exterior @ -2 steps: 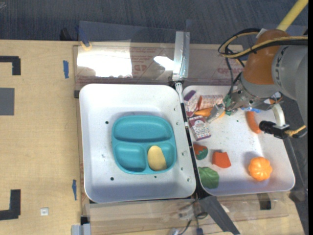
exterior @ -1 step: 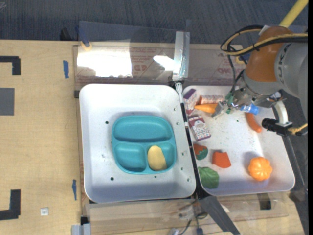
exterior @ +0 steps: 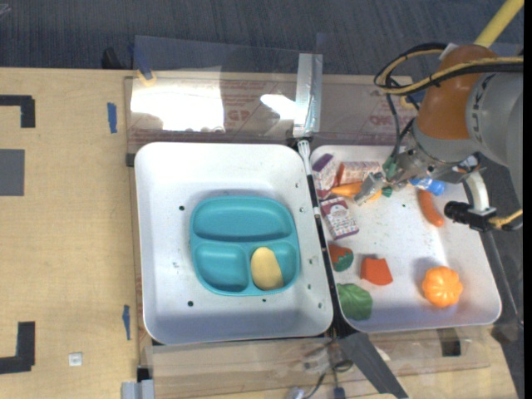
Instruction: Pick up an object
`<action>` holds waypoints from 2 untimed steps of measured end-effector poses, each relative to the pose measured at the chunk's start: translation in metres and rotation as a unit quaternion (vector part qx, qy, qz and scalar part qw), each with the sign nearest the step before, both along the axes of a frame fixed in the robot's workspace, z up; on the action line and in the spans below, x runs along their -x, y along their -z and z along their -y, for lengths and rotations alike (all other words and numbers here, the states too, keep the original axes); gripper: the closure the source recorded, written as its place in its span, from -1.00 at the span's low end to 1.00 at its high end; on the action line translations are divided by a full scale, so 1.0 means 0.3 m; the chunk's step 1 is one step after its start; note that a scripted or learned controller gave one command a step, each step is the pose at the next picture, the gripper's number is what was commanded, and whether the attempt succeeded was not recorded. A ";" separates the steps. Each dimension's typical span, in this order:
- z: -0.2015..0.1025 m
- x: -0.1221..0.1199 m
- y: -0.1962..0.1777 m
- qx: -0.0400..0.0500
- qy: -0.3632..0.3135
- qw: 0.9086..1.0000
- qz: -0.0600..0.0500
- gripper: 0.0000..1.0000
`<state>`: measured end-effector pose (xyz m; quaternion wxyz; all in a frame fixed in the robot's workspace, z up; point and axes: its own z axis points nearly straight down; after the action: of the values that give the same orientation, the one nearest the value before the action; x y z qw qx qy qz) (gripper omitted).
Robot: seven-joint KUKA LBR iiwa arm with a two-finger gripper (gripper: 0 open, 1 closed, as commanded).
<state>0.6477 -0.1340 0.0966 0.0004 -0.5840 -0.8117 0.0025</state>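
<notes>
Toy foods lie scattered in the right bin (exterior: 486, 304), and everything here is placed from that bin. At its near edge sits a green leafy toy (exterior: 356, 300), in the near corner beside the wall shared with the neighbouring bin. A little farther in lie a red wedge (exterior: 376, 271) and, towards the bin's right side, an orange pumpkin (exterior: 441, 286). A small red-and-green piece (exterior: 342, 257) rests against the shared wall. Farther still, a small printed carton (exterior: 340, 219) lies by that wall, and an orange carrot-like toy (exterior: 431, 209) lies on the bin's right half.

Just past the shared wall is the left bin (exterior: 224, 160), which holds a teal divided tray (exterior: 243, 243) with a yellow oval toy (exterior: 266, 268) in its near right compartment.

In the far part of the right bin the gripper (exterior: 391, 175) hangs low over a cluster — an orange piece (exterior: 366, 191) and some pale packets (exterior: 349, 173). Whether it grasps anything I cannot tell. The arm's orange band (exterior: 453, 106) rises above the bin's far right corner.
</notes>
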 end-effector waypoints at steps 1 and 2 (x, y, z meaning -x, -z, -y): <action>-0.006 -0.040 0.027 -0.004 0.042 0.999 -0.016 -1.00; 0.003 -0.034 0.002 -0.001 0.041 0.999 -0.019 1.00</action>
<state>0.6579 -0.1348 0.0960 0.0167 -0.6169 -0.7867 0.0129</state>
